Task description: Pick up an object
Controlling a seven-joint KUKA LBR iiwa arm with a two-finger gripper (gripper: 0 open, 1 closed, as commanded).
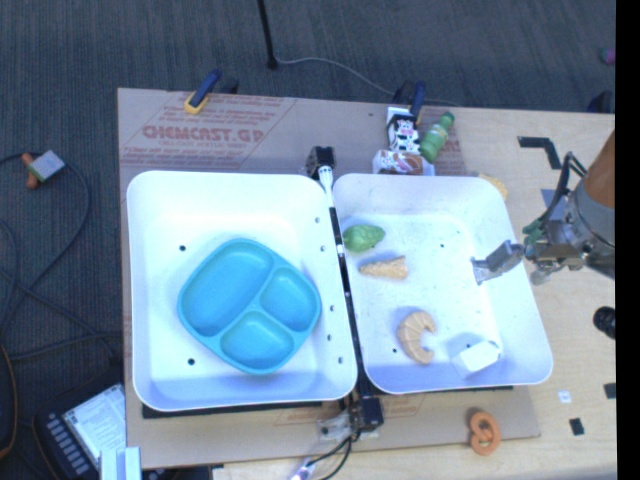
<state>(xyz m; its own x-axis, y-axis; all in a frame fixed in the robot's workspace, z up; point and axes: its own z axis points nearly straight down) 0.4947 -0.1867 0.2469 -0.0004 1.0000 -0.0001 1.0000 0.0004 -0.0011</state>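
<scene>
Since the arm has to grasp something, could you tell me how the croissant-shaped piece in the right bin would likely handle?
The croissant looks like moulded toy food, so it is probably rigid and light. Its curved, ridged back may give the fingers some purchase, though the tapering ends could slip out. It lies flat on the right bin floor, apart from the white block, so rolling seems unlikely.

arm (600, 203) cut off at right edge | gripper (497, 261) tip too blurred to read | keyboard (75, 433) clipped bottom-left
</scene>
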